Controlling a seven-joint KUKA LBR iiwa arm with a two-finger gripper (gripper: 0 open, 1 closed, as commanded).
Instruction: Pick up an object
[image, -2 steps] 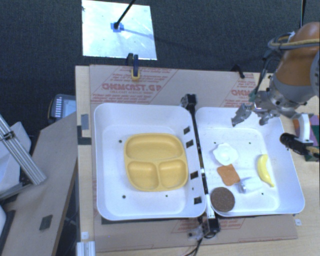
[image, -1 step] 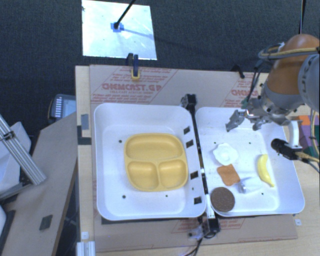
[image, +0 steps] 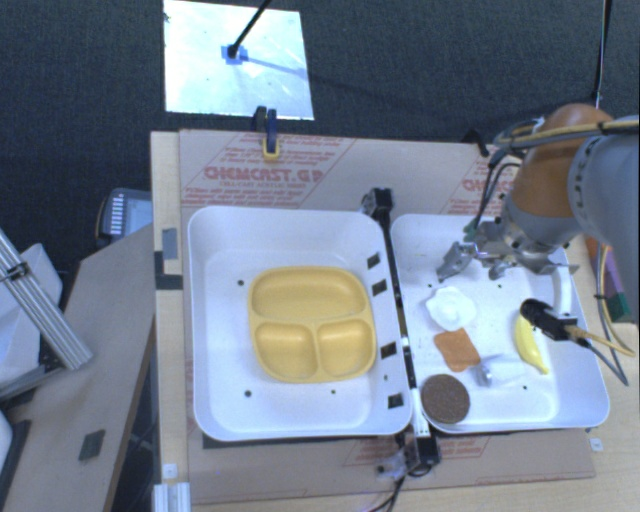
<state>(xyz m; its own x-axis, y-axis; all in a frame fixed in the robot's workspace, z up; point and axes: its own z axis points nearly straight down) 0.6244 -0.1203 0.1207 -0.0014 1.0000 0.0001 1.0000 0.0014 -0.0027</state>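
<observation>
Nearest, low in the middle of the frame: a brown disc (image: 445, 398), tucked in the lower left corner of the right bin (image: 520, 420). Just above it, an orange slice (image: 458, 349), with a small grey bit (image: 483, 374) beside its lower right. Further right, a banana (image: 530, 343), long axis running top to bottom with a slight lean.

Above the slice, touching or nearly so: a white lump (image: 451, 306), roundish, no clear long axis. Likely the handiest pick, being closest to the gripper (image: 472, 266).

Higher again, in the upper part of the same bin, hovers the gripper, prongs spread apart and nothing between them. Hangs from the arm (image: 560, 170) reaching in from the upper right.

Key relation: lump just below the gripper in the frame and a touch left, near but apart. Seems to call for a short shift down-left and a descent; no need to turn for a round shape.

Off to the left, well apart: the left bin (image: 290, 425) with a yellow tray (image: 308, 325).
</observation>
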